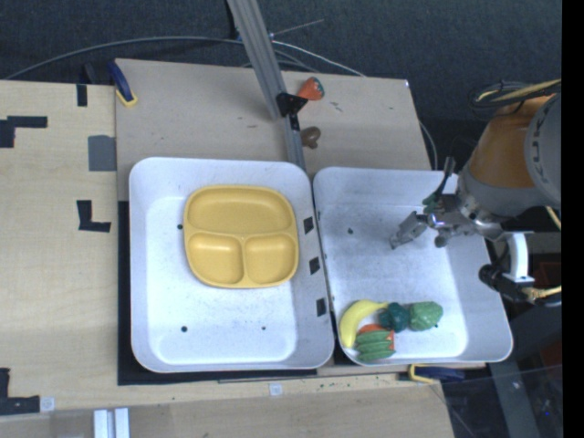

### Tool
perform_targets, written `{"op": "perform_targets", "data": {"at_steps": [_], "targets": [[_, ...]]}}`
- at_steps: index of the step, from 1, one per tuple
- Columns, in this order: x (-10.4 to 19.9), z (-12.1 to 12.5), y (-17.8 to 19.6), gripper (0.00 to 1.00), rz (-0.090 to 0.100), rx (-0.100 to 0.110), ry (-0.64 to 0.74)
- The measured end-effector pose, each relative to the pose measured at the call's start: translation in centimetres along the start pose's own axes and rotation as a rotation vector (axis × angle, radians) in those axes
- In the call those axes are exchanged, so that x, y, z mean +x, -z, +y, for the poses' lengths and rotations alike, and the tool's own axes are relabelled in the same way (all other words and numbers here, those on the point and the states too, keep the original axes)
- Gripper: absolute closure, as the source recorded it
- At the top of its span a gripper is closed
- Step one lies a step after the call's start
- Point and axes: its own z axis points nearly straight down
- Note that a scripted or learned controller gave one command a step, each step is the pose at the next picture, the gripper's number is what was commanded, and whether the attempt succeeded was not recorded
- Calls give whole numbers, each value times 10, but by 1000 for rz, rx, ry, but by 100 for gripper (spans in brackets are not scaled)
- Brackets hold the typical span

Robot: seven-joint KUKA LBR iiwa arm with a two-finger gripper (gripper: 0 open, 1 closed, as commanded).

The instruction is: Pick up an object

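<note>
At bench centre: two shallow white bins side by side, the left bin (155, 272) and the right bin (474, 299), count two.
Left bin contents: one yellow divided plate (241, 235) with three compartments, lying flat toward the bin's 12 o'clock half; count one.
Right bin contents: four small toy foods clustered at the bin's 6 o'clock edge, touching one another.
Item 1: one yellow banana (356, 318), curved, at the 9 o'clock end of the cluster, against the bin's left wall.
Item 2: one dark teal lumpy piece (396, 317), kind not determinable, in the middle of the cluster.
Item 3: one light green knobbly piece (425, 315), resembling a vegetable, at the 3 o'clock end of the cluster.
Item 4: one red and green piece (374, 342), striped in appearance, at the 6 o'clock side of the cluster, just below the banana.
Arm: one grey arm with orange band (502, 149), entering from 3 o'clock.
Gripper: one gripper (403, 235), over the right bin's 12 o'clock half, well apart from the food cluster, pointing toward 9 o'clock.
Jaw state: cannot tell from this view whether released or clenched; no item seen between them.
Bench surroundings: one grey slanted pole (260, 48) at 12 o'clock; one orange-red clamp (312, 88) beside it.
</note>
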Motion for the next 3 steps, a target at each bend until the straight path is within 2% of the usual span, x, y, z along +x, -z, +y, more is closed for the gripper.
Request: {"op": "perform_targets", "data": {"at_steps": [1,2,3], "targets": [[0,1,-51,0,-3,-7,0],[1,1,-39,100,-2,-6,1],[-2,-5,21,100,-3,-11,0]]}}
